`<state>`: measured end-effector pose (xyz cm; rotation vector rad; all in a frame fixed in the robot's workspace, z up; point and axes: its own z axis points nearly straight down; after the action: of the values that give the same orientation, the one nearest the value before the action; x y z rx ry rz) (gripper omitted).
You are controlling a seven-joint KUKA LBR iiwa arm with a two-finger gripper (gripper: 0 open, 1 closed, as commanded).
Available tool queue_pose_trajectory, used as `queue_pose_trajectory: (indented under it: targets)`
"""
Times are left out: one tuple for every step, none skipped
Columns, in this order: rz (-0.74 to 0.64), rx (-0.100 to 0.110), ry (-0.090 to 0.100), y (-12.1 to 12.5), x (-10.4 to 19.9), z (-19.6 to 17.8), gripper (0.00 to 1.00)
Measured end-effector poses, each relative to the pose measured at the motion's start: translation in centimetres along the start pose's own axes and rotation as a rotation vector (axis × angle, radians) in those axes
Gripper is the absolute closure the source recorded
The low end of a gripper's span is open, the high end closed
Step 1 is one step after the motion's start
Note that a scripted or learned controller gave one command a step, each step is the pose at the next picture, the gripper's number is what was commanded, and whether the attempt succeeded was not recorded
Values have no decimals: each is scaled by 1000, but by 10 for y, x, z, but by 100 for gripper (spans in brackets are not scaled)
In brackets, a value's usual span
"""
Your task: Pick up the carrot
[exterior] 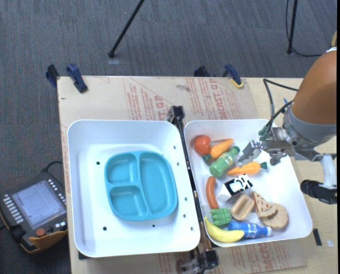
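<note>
Up close stood the grey arm's metal two-finger gripper (255, 150), fingers a little apart, holding nothing. Right under it in the white right-hand bin (290, 178) lay the long orange toy carrot (245, 169), stretched left to right.

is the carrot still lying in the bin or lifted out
Lying in the bin. The carrot rests flat in the right bin beside the green bottle, with the gripper just above it, not around it.
</note>
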<state>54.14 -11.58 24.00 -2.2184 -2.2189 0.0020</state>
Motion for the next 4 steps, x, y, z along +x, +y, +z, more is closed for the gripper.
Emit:
queue_pose_trajectory:
  targets:
    - [-9,0,0,58,4,56,0]
    - [131,3,0,102,26,149,0]
    - [131,4,1,102,26,138,100]
    - [130,4,1,102,26,138,0]
